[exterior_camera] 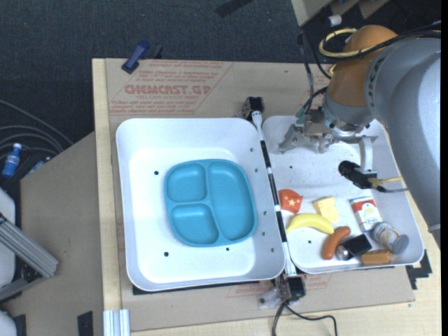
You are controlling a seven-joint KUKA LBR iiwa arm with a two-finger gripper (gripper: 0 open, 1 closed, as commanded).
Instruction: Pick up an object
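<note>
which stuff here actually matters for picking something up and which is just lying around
Belongs to the job:
- claw, over the right bin's far end
- right bin with the pickable things: banana, red wedge, yellow block, sausage, small carton

Just lying about:
- left bin holding the blue divided plate
- blue object past the bench's far edge
- cables at left

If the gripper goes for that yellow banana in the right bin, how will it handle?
The banana looks like smooth moulded plastic, so probably light, stiff and a bit slippery. Its curve may let it pivot when nudged, and the sausage beside it crowds a grasp.
</note>
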